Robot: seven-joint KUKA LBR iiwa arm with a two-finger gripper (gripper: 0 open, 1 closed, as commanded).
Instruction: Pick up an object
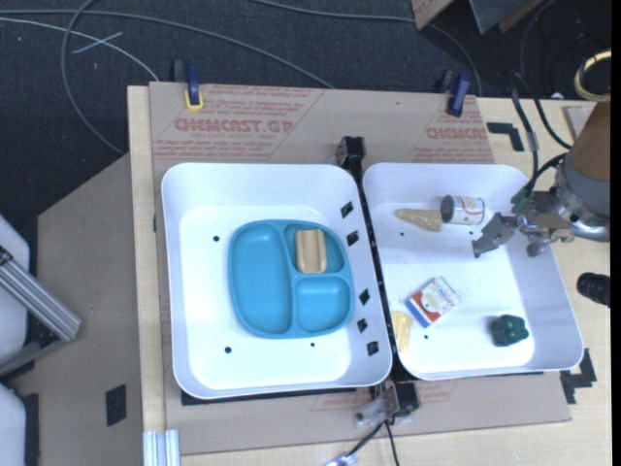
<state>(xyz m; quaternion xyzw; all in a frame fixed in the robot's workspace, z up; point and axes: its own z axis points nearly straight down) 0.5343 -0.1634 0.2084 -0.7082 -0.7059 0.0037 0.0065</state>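
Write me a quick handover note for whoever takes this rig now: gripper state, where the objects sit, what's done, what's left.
Gripper: low over the right bin, nothing seen between its fingers; open or shut unclear.
Right bin: small can and cone just left of the gripper, snack packet, yellow piece, dark green object.
Left bin: blue divided plate holding a tan block.
Done: no pick yet.
Left: grasp and lift one object.

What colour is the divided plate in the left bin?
Light blue; the divided plate shows plainly in the camera view.
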